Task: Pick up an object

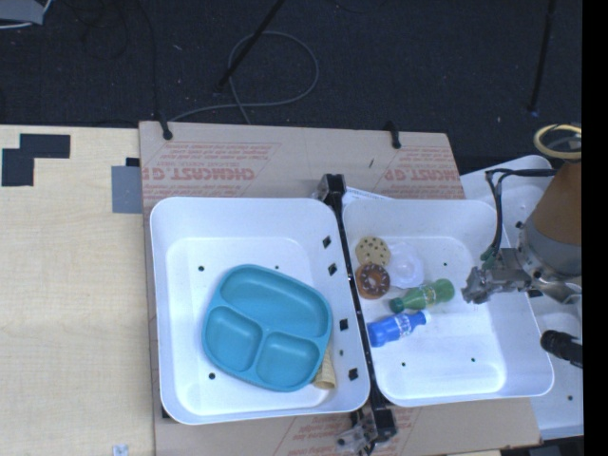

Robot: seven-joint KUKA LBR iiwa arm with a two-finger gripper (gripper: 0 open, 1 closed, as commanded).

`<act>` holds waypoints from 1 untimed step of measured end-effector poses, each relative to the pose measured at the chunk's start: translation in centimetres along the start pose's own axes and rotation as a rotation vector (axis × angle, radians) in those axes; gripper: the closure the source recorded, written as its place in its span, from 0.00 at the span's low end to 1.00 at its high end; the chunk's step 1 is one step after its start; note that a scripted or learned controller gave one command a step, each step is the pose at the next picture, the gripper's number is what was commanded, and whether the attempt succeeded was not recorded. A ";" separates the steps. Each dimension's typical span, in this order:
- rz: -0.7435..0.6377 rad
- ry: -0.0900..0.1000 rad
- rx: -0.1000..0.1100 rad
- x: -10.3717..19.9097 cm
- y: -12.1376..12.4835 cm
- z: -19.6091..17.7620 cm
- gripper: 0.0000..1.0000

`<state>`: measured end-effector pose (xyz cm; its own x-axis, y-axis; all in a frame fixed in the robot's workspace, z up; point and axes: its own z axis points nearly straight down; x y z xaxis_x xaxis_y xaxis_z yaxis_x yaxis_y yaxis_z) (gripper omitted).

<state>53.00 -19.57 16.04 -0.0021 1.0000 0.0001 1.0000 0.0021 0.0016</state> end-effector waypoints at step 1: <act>0.000 -0.002 -0.003 -0.4 -0.2 -6.2 1.00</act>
<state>52.76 -19.99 22.29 -0.0017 1.0000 -0.0016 1.0000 0.0017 0.0041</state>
